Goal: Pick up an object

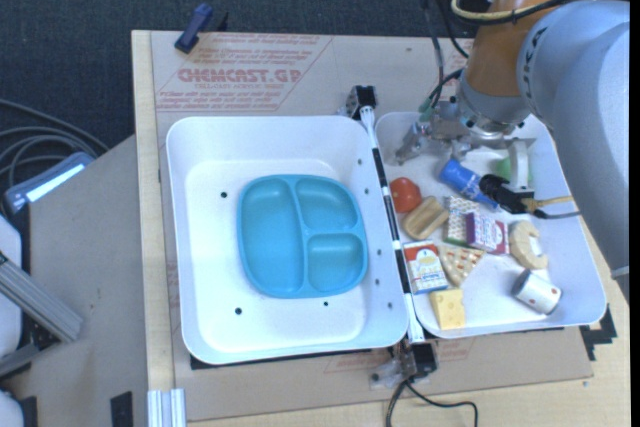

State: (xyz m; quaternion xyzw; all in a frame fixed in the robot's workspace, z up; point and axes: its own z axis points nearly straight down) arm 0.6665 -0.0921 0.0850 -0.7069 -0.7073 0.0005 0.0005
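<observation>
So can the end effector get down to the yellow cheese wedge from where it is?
Probably yes. The yellow cheese wedge lies uncovered near the right bin's front edge, with only a small carton close beside it. The end effector sits at the bin's back.

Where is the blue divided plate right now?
In the camera view, the blue divided plate lies in the middle of the left bin, across the centre divider from the red ball in the right bin.

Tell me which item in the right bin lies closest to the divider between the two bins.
The red tomato-like ball lies closest, right against the divider at the right bin's left wall; the tan bread piece is beside it, farther in.
</observation>
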